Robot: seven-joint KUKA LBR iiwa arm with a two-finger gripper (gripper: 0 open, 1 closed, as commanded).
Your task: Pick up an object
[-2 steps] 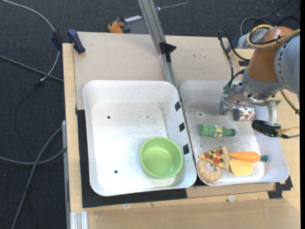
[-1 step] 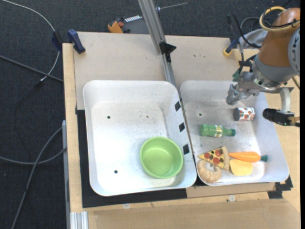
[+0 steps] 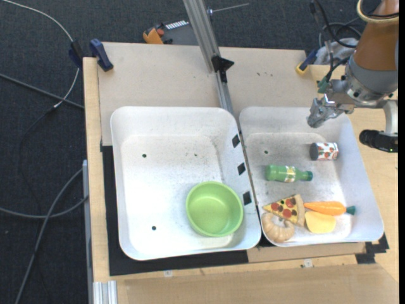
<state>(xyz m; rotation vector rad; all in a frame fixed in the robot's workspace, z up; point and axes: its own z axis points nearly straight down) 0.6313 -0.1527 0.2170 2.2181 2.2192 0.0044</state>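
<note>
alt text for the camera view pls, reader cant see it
A grey and orange robot arm's gripper hovers over the right bin's far edge, above a small can, green bottle, carrot and pizza slice. The left bin holds a green bowl.

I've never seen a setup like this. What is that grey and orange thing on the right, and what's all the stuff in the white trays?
That is a robot arm, seen from one camera fixed above the bench. Its gripper, a small two-fingered claw, hangs over the right bin's far edge, with nothing between its fingers. That bin holds toy food: a small can, a green bottle, a pizza slice, a carrot and a pretzel-like pastry. The left bin holds a green bowl. The job is to pick up one object.
</note>
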